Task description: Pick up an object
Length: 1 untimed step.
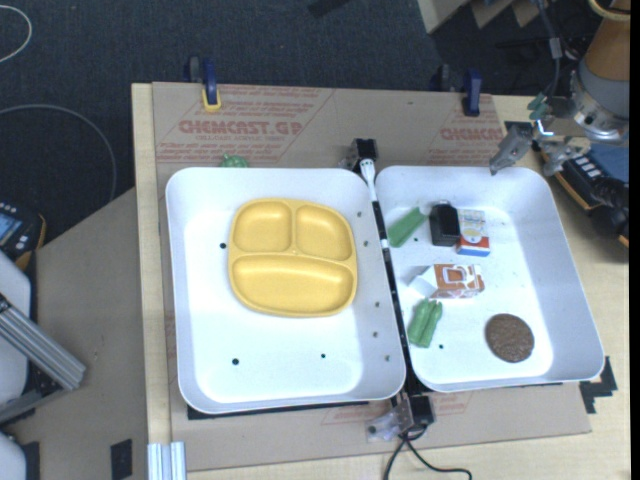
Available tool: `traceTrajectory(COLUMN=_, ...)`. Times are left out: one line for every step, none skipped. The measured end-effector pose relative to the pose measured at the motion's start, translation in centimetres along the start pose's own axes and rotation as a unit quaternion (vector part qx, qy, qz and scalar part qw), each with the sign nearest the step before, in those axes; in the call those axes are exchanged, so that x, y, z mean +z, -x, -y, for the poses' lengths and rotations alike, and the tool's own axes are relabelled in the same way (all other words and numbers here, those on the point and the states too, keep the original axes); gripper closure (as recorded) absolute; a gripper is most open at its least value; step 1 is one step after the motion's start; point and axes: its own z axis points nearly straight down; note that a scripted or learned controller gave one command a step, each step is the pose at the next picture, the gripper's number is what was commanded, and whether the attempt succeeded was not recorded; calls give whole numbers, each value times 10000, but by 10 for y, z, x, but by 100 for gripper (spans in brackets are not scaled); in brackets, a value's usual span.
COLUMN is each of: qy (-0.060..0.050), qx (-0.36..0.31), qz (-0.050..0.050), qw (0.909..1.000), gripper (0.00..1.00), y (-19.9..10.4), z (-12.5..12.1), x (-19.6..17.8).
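Worktop (300, 118): two shallow white bins are set side by side. Left bin (200, 348): a yellow divided plate (293, 256) is lain in its upper middle. Right bin (570, 298) holds the pickable items: a green piece (405, 226) near the top left, a black block (444, 224) just beside it, a small red-and-white carton (472, 233) touching the block, an orange-and-white packet (458, 280) at the centre, a second green piece (424, 322) lower left, and a brown disc (510, 337) lower right. End effector (518, 146): seen above the right bin's upper rim (fingers spread apart, nothing held between them).
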Motion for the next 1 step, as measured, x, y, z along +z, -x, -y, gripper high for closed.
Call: traceTrajectory(qy=94, qx=-36, qz=12, qw=9999, gripper=0, y=-60, z=21, x=-142)
